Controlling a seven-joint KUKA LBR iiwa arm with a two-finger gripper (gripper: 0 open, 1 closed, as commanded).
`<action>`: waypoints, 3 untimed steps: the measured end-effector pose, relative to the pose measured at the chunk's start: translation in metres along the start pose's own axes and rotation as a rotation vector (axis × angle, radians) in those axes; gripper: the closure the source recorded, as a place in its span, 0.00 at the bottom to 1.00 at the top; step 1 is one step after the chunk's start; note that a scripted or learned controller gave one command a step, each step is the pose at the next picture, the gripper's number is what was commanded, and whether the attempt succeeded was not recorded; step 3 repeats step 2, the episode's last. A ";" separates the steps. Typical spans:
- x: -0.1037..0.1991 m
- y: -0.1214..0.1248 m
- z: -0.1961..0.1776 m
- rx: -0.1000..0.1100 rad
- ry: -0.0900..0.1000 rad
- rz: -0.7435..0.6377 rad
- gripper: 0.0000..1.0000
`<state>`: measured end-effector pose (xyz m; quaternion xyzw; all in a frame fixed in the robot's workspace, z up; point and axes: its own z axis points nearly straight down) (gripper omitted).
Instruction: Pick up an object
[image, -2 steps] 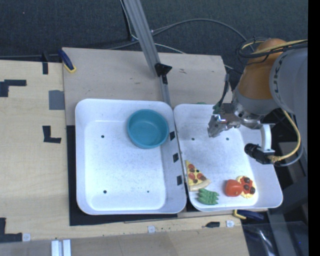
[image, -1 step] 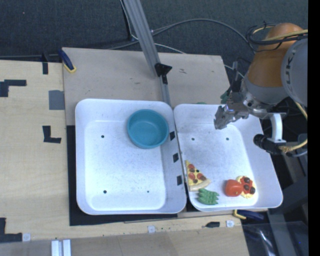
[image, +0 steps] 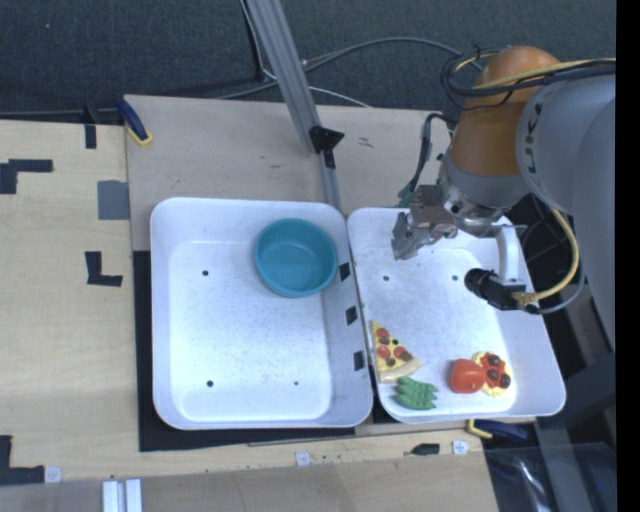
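camera view, looking down at a slant: the arm (image: 540, 110), grey with an orange band, comes in from the right and is cut off at the right edge and top edge, so most of its length is out of frame. its wrist hides part of the far rim of the right bin (image: 530, 330). the gripper (image: 412, 240) hangs over the far left part of that bin, above bare white floor; its tip is a small dark blur and i cannot tell how it is set, and nothing can be seen held in it. two shallow white bins sit side by side on the counter (image: 220, 150). the left bin (image: 200, 340) holds a blue bowl (image: 295, 257), upright, near its far right corner. the right bin holds three toys along its near edge: a pizza slice (image: 390, 352) at the left wall, a green leafy piece (image: 416, 394) just beside and nearer than it, and a red and yellow toy (image: 478, 374) toward the right, well apart from the gripper.
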<state>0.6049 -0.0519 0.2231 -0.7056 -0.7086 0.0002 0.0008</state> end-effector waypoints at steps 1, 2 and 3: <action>0.062 0.008 -0.004 -0.001 0.000 -0.002 1.00; 0.108 0.012 0.003 0.000 0.000 0.000 1.00; 0.108 0.012 0.003 0.000 0.000 0.000 1.00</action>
